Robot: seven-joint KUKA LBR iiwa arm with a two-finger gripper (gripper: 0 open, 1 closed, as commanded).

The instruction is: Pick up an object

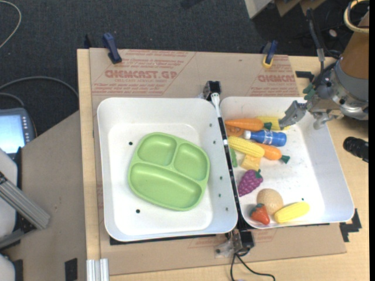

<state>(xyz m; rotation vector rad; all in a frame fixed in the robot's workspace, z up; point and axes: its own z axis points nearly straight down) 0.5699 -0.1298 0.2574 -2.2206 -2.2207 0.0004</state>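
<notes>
This is a robotics lab or test bench rather than a home. A flat brown board printed with red "CHEMCAST" lettering is fixed to the bench with blue clamps. Two shallow white plastic bins sit side by side on it, joined by a black strip. Loose black cables trail over the front edge, the floor is dark carpet, and an aluminium frame rail stands at left.

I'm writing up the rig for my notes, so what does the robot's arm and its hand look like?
The arm is a rounded grey metal body with an orange-brown band above the wrist. Its hand is grey metal with slim fingers, and small teal-green fittings sit on the wrist beside it.
</notes>
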